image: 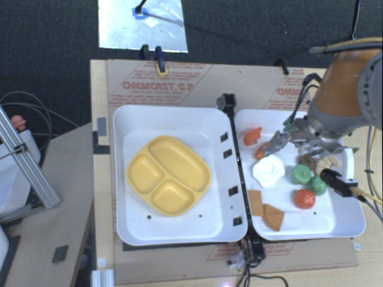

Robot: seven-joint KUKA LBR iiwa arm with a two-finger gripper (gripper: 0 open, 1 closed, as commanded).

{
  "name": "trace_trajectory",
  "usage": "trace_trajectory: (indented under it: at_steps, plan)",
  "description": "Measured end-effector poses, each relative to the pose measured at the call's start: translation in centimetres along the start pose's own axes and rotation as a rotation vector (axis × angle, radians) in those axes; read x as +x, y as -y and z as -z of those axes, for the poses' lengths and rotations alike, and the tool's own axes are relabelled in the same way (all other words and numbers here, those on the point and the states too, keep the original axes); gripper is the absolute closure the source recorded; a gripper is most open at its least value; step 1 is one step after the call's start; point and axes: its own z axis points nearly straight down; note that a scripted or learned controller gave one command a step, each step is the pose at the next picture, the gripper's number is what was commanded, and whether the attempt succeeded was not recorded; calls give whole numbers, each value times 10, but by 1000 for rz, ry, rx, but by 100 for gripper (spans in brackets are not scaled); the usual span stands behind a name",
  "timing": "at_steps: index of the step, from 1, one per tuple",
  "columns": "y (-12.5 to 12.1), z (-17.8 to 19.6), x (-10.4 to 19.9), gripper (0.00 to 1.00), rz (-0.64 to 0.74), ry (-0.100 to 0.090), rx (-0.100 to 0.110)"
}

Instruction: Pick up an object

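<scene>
Over the right bin (344, 223), the arm's hand (281, 141) hangs low above the toys, just over the white fried-egg piece (268, 170); whether it is spread or pressed together I cannot tell. Near it lie an orange piece (252, 136), two green balls (301, 174), a red tomato (304, 199) and tan crackers (273, 216). The left bin (131, 124) holds a yellow divided plate (168, 174).

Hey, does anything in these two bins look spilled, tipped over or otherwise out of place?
Nothing stands out. The yellow three-compartment plastic plate lies flat in the left white bin, turned at a slant. The toy foods, among them the white fried egg and red tomato, lie loose inside the right white bin, none spilled over its rim.
</scene>
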Motion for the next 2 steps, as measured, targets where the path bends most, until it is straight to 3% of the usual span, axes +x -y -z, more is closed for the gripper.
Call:
trace_trajectory:
  at_steps: [1, 2]
  plan:
    - [22, -94, -94, 0, 3, 1, -3]
    - [22, -84, -95, 100, 1, 2, -4]
